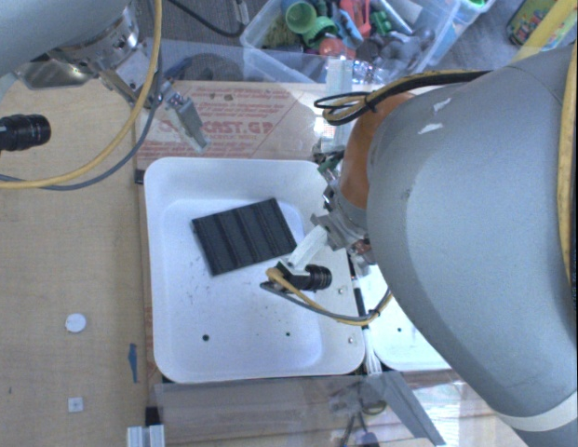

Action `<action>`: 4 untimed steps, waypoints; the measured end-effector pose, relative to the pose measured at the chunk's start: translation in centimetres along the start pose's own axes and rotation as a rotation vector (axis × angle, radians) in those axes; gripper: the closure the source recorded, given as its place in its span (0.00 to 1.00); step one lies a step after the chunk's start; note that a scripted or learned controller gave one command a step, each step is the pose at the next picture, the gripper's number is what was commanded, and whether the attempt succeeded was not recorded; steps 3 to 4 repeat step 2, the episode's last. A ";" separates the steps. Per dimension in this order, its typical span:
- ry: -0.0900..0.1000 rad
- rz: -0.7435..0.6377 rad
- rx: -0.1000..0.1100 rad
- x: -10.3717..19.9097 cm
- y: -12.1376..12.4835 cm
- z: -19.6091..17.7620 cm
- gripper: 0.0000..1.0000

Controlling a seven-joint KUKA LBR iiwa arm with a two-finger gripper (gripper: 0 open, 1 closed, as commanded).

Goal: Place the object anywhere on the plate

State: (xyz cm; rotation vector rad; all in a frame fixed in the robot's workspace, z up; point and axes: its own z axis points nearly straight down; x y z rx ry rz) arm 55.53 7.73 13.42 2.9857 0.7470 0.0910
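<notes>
So the arm (pixel 475 250) comes in from the right and hogs most of that side of the view, big grey body with an orange bit showing near the wrist. The end effector (pixel 335 223) sits low over the right edge of the left bin (pixel 158 277), tucked under the arm's bulk. Honestly I can't tell how far open it is or whether it has hold of anything, since the arm hides that part.

The slab (pixel 244 236) is black, flat, ribbed and rectangular. It lies in the left bin, in the far half and a bit right of middle, turned at a slant so its long side climbs from lower left to upper right. Its right end is near the end effector, and I can't say whether they touch. The near half of that bin's floor has a couple of small dark dots on it.

The right bin (pixel 400 343) peeks out as a white sliver under the arm.

Other stuff: a sheet of printed cardboard (pixel 233 119) lies behind the left bin, and a clear tub (pixel 363 17) stuffed with colourful toys sits behind that. A small white disc (pixel 75 322) lies on the table (pixel 56 250), well left of the bins.
</notes>
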 end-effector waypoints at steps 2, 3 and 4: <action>0.008 0.266 -0.013 0.4 -0.1 -0.1 1.00; 0.008 0.266 -0.013 0.4 -0.1 -0.1 1.00; 0.008 0.266 -0.013 0.4 -0.1 -0.1 1.00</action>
